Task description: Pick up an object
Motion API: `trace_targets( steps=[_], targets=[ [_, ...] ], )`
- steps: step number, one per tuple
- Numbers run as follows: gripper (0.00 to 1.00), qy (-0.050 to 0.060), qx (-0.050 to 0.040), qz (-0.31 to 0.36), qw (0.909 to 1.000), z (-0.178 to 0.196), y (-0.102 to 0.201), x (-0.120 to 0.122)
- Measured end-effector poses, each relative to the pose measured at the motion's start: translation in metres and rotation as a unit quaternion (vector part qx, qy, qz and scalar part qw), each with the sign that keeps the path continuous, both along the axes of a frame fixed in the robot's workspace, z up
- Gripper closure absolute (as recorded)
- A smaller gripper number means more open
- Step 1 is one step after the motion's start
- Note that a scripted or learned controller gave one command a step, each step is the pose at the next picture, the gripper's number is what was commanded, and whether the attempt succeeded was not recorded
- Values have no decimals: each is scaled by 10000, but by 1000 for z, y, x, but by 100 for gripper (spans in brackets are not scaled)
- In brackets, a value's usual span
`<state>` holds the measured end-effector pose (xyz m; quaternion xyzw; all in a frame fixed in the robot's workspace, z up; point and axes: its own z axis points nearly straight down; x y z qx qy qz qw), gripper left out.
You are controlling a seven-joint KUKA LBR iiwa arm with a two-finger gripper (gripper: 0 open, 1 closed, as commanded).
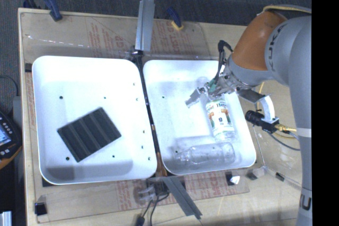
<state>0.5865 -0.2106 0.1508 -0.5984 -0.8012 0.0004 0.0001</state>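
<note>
In the right bin (164,114) a white bottle with an orange and green label (220,119) lies lengthwise near the right wall. A clear plastic bottle (207,154) lies across the bin's front. My gripper (205,95) hovers low at the white bottle's far end, open, with one grey finger (193,98) splayed to the left of the bottle's top. Nothing sits between its fingers. A black ridged slab (89,133) lies flat in the left bin (47,77).
The arm's orange band and grey wrist (265,55) reach in over the right bin's back right corner. A metal divider bar (144,24) stands at the back between the bins. Blue clamps (52,7) hold the bench's far edge.
</note>
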Motion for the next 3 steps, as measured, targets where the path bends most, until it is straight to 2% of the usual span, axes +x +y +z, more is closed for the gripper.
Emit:
trace_targets(
  steps=[3],
  targets=[
    [0, 0, 0, 0, 10000, 0, 0, 0]
  ],
)
